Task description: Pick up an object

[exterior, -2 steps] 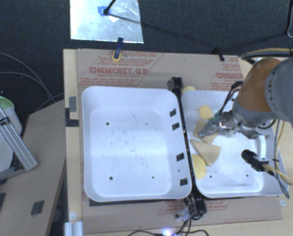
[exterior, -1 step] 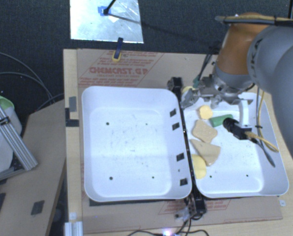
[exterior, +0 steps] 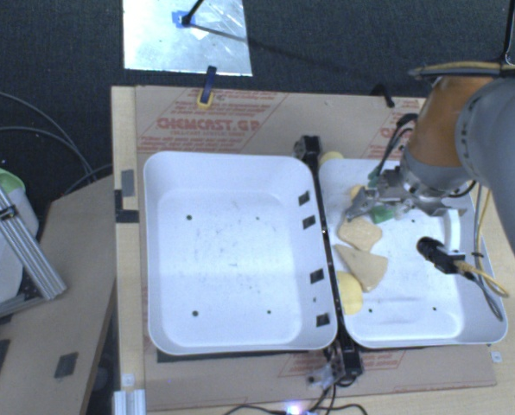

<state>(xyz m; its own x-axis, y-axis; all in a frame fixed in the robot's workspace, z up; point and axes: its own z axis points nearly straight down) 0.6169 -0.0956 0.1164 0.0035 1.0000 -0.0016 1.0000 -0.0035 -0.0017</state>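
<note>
Pale wedge (exterior: 359, 233) lies flat in the right bin (exterior: 413, 311), just beside the hand (exterior: 371, 199), with a second wedge (exterior: 367, 267) and a yellow lump (exterior: 350, 294) close by. Nothing looks lifted, so the pick itself is yet to do. The hand sits low over that bin's far left corner — how wide it is open, or whether it touches anything, I cannot tell.

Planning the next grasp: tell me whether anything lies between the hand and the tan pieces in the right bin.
Nothing visible does. The hand hangs over the right bin, close beside the nearest tan piece. A small green thing lies by the hand, next to that piece, not on it.
</note>
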